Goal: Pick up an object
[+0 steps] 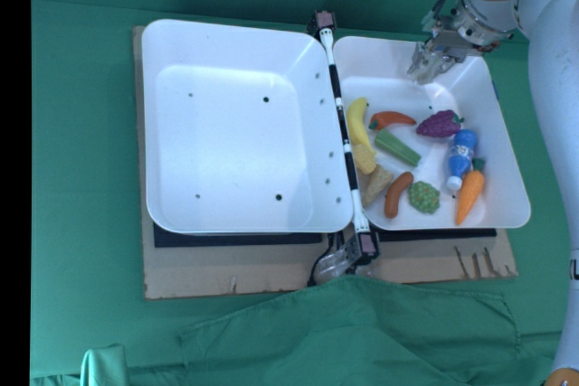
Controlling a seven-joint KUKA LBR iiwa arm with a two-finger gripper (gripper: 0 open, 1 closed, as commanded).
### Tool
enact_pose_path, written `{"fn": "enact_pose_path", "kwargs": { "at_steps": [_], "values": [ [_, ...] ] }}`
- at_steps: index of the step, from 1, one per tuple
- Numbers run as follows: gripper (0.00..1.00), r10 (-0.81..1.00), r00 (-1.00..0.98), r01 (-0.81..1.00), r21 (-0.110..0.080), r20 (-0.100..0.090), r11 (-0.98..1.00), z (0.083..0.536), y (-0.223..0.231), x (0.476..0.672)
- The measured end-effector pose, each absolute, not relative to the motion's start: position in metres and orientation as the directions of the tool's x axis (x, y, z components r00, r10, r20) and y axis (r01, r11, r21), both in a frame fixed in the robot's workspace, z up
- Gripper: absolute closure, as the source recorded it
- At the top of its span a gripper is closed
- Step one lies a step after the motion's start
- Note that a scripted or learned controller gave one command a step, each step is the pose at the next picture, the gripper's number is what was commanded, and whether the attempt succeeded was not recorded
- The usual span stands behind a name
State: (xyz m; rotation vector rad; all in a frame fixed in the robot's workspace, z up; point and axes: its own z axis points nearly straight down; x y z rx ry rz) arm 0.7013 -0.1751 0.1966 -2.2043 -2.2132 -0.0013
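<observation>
The right bin (512, 199) holds several toy foods: a yellow banana (358, 117), a red chili (391, 117), purple grapes (439, 123), a green stick (396, 147), a blue and white bottle (460, 156), an orange carrot (469, 193), a brown sausage (397, 193) and a bumpy green ball (423, 196). My gripper (425, 70) hangs over the far part of this bin, above bare white floor, up and to the right of the chili and behind the grapes. Its fingers stand open with nothing between them.
The left bin (235, 127) lies beside the right one, split off by a white divider bar (339, 122). A corn piece (365, 158) and a tan wedge (378, 184) lie by the divider. Both bins rest on cardboard (181, 276). Green cloth (362, 330) bunches at the front.
</observation>
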Motion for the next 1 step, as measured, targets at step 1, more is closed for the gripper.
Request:
{"fn": "enact_pose_path", "kwargs": {
  "at_steps": [1],
  "values": [
    [1.00,1.000,-0.001,1.000,-0.004,0.010,0.001,0.2114,-0.1769,0.7030]
  ]
}}
